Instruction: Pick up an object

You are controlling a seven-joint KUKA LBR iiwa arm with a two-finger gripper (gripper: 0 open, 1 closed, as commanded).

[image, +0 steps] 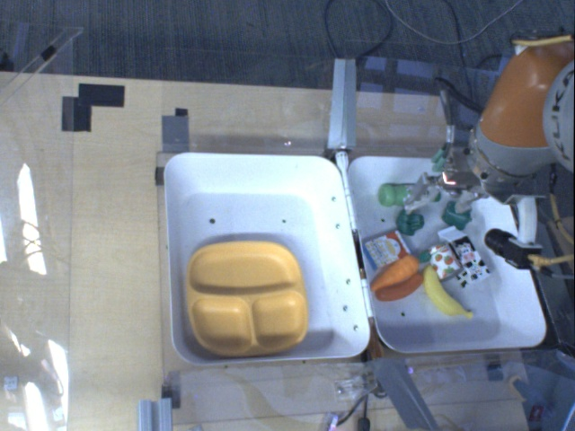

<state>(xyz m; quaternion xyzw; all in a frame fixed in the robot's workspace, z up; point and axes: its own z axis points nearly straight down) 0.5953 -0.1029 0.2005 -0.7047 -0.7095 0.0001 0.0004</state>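
1. The gripper (437,194) sits low over the upper part of the right white bin (503,330), among small teal and green pieces; whether it has hold of anything cannot be told.
2. The task names no particular object. Candidates lie below the gripper in that bin: a yellow plastic banana (444,294), an orange carrot-shaped toy (399,278), a small printed packet (384,248), a spotted white block (445,260), a black-and-white patterned block (469,263), and a pale green cylinder (393,193) just left of the gripper.
3. Judged by looks, these are light, stiff toy pieces; the banana and carrot seem smooth and rounded, so they may slip unless gripped across the middle.
4. Count: two bins; one yellow divided tray (246,296), alone in the left white bin (260,196); one each of the listed toys. The teal pieces are too cluttered to count.
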